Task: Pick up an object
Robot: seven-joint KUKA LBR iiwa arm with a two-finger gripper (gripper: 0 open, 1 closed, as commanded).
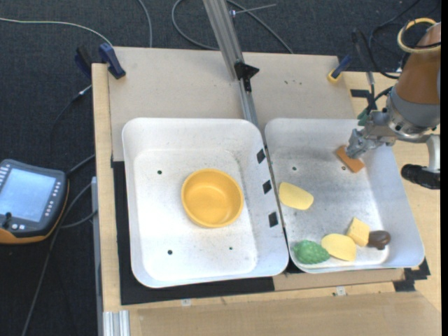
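My gripper (355,148) hangs over the back right part of the right bin (392,187), under the grey arm with its orange band. A small orange block (350,160) sits between its fingertips, and the gripper is shut on it. Lower in the same bin lie a pale yellow piece (295,196), a green lumpy item (309,251), a yellow wedge (339,246), a yellow cube (359,231) and a dark brown lump (379,239).
The left bin (140,187) holds a yellow bowl (211,197). A metal post (231,40) slants down between the bins at the back. A teach pendant (28,200) lies off the bench at the left. Blue clamps (112,60) grip the board's corners.
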